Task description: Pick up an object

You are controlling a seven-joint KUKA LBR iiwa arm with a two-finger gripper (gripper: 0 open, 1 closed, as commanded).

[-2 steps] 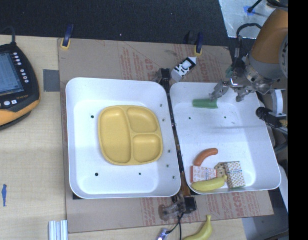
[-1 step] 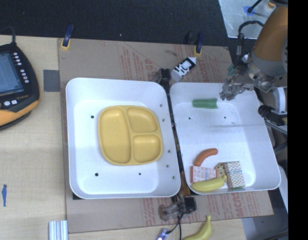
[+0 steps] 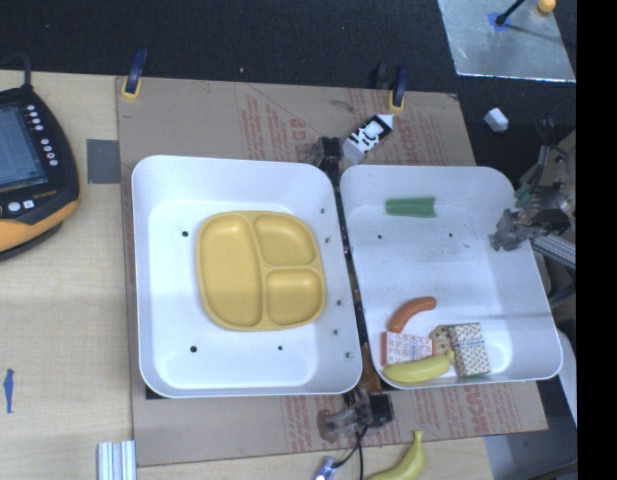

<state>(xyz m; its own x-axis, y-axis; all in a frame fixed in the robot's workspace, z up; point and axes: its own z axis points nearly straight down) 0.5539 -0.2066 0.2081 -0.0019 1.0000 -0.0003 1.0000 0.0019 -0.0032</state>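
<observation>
Gripper sits at the right bin's 3 o'clock rim; can't tell finger state. You've nothing picked yet: sausage, banana untouched at 6.

A pale wood bench is seen from above, covered in part by a cardboard sheet held by blue clamps. Dark floor is shown beyond, with a grey mat laid at upper right.
</observation>
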